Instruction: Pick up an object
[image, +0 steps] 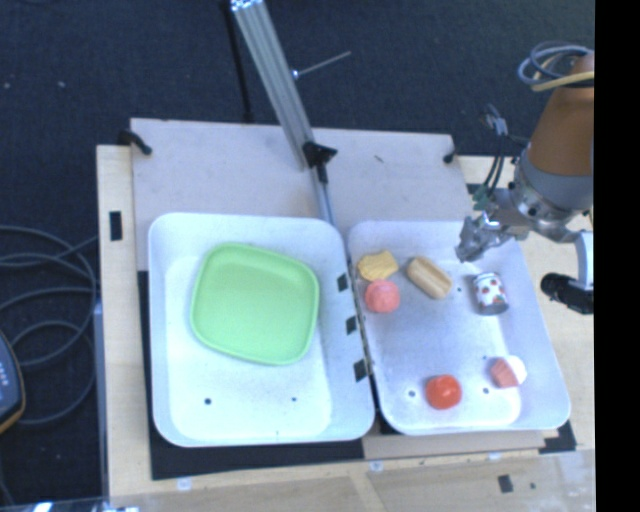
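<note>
Seen from the fixed camera above the table (118, 300), the grey arm (560, 150) with its orange band reaches in from the right and holds its gripper (476, 243) over the upper edge of the right bin (545, 400), near that bin's far right corner. Whether the gripper is open or closed cannot be told at this slant, and nothing can be made out held in it. Six small things lie loose in that bin: a yellow lump (378, 266) and a tan bread roll (430, 277) side by side near the top, a pink ball (382, 297) just below the yellow lump, a small white cup with red spots (489, 291) just below and to the right of the gripper, a red tomato (443, 391) near the front edge, and a pink-and-white piece (507, 372) to its right. The left bin (170, 400) carries a green square plate (255, 303). Judged from how things lie, the pick is not yet done: every candidate rests on the bin floor, the spotted cup and the bread roll sit nearest the gripper, and the descent, the closing and the lift all appear left to do.
</note>
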